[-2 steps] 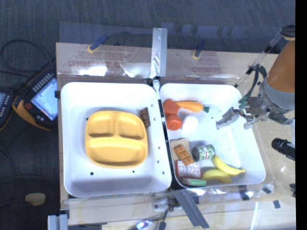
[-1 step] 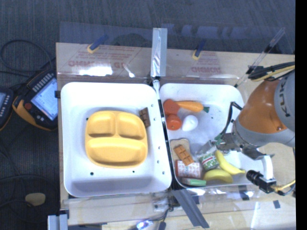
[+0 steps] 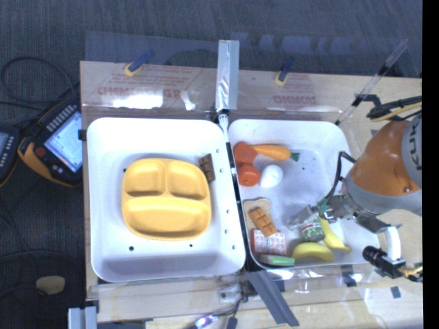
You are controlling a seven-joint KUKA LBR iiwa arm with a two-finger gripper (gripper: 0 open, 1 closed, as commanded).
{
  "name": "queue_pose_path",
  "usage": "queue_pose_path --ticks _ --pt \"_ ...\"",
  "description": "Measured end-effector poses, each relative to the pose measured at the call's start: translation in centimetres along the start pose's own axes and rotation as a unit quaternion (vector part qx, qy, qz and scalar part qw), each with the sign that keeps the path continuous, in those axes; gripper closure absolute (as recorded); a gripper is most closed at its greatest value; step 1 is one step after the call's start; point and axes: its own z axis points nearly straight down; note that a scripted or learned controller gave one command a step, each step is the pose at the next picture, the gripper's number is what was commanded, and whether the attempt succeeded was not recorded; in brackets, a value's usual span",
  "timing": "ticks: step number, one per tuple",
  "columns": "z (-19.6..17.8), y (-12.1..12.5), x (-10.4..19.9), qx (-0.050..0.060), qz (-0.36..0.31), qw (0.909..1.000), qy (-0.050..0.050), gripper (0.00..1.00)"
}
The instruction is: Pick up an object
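The right bin (image 3: 322, 139) holds several toy foods. At its back lie an orange carrot (image 3: 271, 151), a red piece (image 3: 243, 153), an orange piece (image 3: 248, 177) and a white egg (image 3: 271, 176). Nearer the front are a slice of toast (image 3: 260, 216), a red packet (image 3: 267, 241), a green stick (image 3: 276, 259), a yellow banana (image 3: 314, 252) and a small green can (image 3: 312, 232). My gripper (image 3: 310, 215) reaches in from the right and is low over the bin floor, just above the green can and left of the banana's upper end (image 3: 333, 236). I see nothing held in it.
The left bin (image 3: 103, 184) carries a yellow divided plate (image 3: 166, 198) with a small brown piece (image 3: 206, 168) by the bin's right wall. The arm's orange band (image 3: 385, 162) hangs over the right bin's right rim. A handheld pendant (image 3: 58, 146) lies off the bench at left.
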Motion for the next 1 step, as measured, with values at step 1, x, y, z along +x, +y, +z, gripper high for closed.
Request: queue_pose_path --ticks 1 --pt "-1.15 0.44 -0.12 -0.004 -0.001 1.0 -0.001 1.0"
